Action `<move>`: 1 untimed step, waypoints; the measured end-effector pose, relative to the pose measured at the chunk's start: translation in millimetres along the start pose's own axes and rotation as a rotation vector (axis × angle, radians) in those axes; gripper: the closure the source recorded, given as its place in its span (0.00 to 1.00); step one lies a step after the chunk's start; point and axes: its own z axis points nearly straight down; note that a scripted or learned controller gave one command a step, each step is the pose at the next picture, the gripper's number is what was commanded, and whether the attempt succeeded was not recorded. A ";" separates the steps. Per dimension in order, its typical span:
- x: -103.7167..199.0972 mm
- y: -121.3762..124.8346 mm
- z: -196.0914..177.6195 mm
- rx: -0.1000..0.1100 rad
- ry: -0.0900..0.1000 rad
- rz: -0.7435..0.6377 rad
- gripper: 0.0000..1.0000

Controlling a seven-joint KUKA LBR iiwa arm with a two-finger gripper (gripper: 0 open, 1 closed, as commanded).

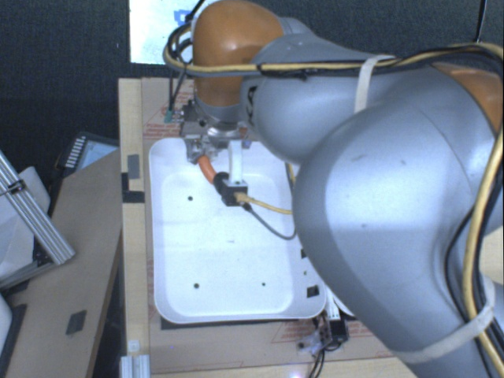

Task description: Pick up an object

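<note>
One white bin [228, 274]: the landmark for everything below. It lies on the desk [132, 235], and its pale floor shows a few dark dots [190, 198] that look like holes or marks, not things to pick.
Tool [214, 150]: low over the bin's far end, towards its far-left corner, pointing down. I cannot tell whether it is open or closed, because the wrist body covers it from above.
Orange piece [206, 167]: small and slanted, just below the tool and inside the bin's far end. It is the likeliest object to pick, though it may be part of the robot. I cannot tell which, nor whether it is gripped.
Arm [378, 172]: reaches in across the bin's right side, its grey bulk covering the right rim. The orange band [228, 34] stands above the bin's far rim, and the wrist is near vertical.
Risk, empty grasp: if the orange piece is off the tool's centre line, closing would probably catch nothing.
Risk, slip: a small, tilted piece may pivot out as it is lifted.
Risk, collision: the tool works close to the bin's far wall, so a further descent or a sideways drift could strike the wall or press on the floor.
</note>
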 end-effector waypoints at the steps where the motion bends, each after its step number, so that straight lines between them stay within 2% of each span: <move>1: 0.1 1.5 -236.2 -0.022 0.007 -0.001 1.00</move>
